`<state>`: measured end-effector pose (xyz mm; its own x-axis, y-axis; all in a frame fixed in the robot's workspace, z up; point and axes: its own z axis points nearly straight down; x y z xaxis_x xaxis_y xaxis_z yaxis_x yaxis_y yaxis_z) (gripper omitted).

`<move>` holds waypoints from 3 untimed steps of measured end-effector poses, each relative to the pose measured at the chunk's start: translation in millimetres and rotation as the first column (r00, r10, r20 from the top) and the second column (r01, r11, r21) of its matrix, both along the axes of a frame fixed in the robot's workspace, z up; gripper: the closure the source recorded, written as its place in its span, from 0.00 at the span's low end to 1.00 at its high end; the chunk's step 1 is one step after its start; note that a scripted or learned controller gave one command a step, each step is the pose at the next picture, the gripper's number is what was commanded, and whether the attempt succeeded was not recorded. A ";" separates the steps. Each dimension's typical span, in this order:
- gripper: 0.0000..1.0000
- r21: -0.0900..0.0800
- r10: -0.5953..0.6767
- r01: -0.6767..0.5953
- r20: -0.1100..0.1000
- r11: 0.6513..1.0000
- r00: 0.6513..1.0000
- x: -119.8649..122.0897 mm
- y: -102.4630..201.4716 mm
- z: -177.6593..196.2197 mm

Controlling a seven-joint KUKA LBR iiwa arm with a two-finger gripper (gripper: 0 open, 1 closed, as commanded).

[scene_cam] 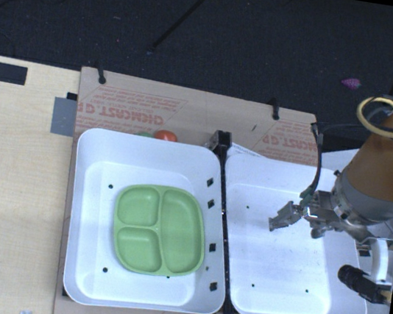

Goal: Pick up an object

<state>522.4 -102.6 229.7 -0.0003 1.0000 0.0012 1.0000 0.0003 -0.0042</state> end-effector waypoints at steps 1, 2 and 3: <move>0.00 0.001 -0.001 0.001 -0.006 1.000 1.000 -6.8 -3.7 -62.1; 0.00 0.001 -0.001 0.001 -0.005 1.000 1.000 -7.7 -5.7 -126.0; 0.00 0.000 -0.001 0.001 -0.001 1.000 1.000 -8.2 -4.7 -142.9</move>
